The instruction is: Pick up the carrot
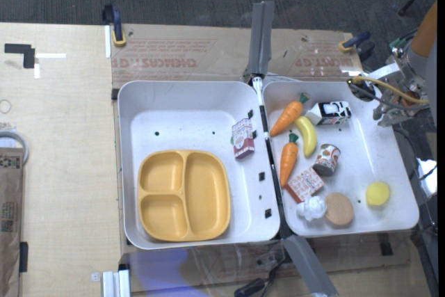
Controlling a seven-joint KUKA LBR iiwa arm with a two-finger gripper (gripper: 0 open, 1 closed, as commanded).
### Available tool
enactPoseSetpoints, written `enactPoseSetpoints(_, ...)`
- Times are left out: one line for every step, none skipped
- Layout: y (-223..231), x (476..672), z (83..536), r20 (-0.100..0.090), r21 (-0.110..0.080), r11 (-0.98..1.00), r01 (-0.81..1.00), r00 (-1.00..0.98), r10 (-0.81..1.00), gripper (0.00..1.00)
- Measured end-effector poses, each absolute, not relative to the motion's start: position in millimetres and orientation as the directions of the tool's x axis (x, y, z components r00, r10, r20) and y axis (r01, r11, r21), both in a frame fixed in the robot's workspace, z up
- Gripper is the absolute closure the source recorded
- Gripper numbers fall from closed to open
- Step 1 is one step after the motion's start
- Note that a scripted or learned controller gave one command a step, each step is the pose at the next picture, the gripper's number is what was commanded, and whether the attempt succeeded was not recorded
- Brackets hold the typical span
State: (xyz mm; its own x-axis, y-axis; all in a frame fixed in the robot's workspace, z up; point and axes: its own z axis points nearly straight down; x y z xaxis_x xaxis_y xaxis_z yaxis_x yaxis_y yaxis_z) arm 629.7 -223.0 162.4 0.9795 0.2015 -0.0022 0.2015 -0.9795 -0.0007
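Observation:
Two orange carrots with green tops lie in the right bin [400,170]. One carrot [286,119] slants along the bin's upper left, and the other carrot [288,159] lies just below it, near the divider. A banana [306,135] rests between them. My gripper [391,113] hangs at the bin's upper right rim, among yellow cables, well to the right of both carrots and apart from them. Nothing shows in its grasp.
The right bin also holds a cow-patterned carton [331,113], a small can [326,159], a red box [304,184], a white lump [313,208], a brown disc [339,209] and a yellow ball [377,193]. The left bin [132,122] holds a yellow divided plate [185,194] and a red carton [243,138].

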Motion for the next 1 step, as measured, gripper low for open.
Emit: enactPoseSetpoints(-218.2, 608.3, 92.9, 0.002, -0.004, -0.979, 0.204, 0.979, 0.204, 1.0)
